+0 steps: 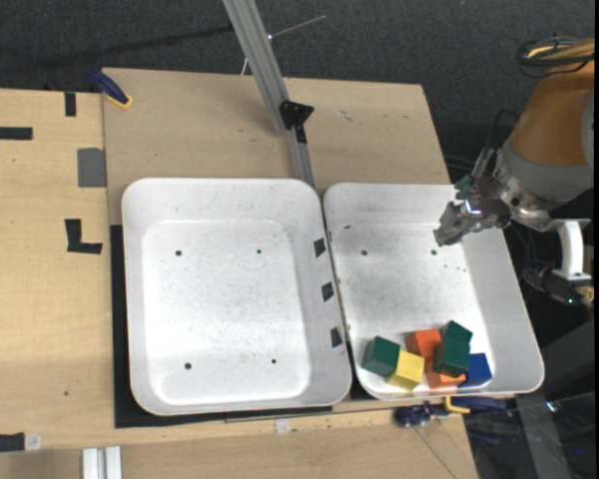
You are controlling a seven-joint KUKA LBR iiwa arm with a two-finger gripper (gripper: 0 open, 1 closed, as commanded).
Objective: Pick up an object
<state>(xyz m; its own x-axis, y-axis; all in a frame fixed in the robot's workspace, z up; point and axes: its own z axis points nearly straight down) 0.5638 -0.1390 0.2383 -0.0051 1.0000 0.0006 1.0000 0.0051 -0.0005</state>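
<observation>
Several small blocks lie heaped in the near right corner of the right bin (pixel 399 267): a dark green block (pixel 381 355), a yellow block (pixel 409 368), an orange block (pixel 425 343), another green block (pixel 456 345) and a blue block (pixel 477 368). My gripper (pixel 452 230) hangs over the bin's right side, well behind the heap and apart from it. Nothing shows between its fingers.
The left bin (pixel 225 292) sits beside the right one. A slanted metal pole (pixel 265 53) runs from the top down to a black clamp (pixel 296 115) behind the bins. Black tape marks and a blue-yellow object (pixel 110 86) lie on the wooden bench.
</observation>
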